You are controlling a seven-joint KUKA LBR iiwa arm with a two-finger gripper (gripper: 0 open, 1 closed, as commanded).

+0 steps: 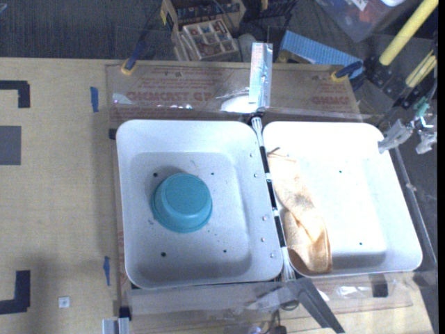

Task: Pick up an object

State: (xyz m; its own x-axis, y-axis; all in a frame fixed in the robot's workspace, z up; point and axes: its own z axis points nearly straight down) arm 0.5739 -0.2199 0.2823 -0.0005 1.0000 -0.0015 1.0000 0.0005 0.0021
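Pincer (pixel 407 132) well apart from bowl (pixel 182 202)

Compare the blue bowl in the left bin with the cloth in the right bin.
The blue bowl is round and rigid; the tan cloth is long, limp and crumpled. The bowl sits upside down mid-floor of the left bin; the cloth lies along the right bin's left wall. Both lie free of the hand.

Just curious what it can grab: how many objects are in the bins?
2: a blue bowl in the left bin, a tan cloth in the right bin. The cloth could hide something.
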